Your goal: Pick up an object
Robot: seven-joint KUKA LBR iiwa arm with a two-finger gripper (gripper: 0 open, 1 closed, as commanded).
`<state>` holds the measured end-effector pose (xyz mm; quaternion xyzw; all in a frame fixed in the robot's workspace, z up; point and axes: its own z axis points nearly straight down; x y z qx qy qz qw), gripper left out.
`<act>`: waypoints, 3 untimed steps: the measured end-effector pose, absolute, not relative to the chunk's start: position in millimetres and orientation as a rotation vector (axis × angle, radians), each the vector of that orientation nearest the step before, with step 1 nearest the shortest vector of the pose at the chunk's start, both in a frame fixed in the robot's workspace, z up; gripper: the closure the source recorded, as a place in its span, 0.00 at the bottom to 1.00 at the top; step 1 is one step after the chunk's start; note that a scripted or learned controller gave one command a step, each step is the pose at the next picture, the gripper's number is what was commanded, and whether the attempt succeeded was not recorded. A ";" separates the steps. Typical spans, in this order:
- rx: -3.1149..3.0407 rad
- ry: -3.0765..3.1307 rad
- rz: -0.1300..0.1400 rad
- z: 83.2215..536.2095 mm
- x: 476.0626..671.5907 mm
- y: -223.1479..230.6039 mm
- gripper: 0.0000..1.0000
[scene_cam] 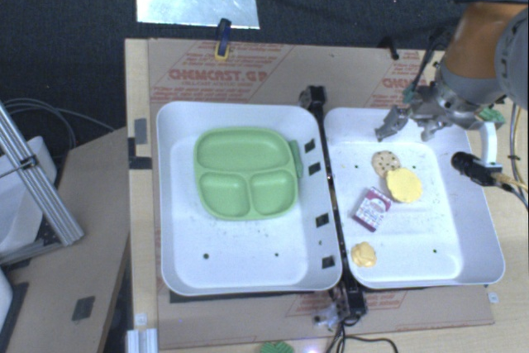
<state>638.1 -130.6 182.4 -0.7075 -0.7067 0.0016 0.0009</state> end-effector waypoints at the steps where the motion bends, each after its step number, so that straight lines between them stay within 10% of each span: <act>1: -2.221 -2.213 0.009 82.1 598.7 -164.6 0.00; 2: -2.223 -2.226 -0.004 99.3 603.8 -162.4 1.00; 3: -2.217 -2.237 -0.013 198.8 616.5 -110.7 1.00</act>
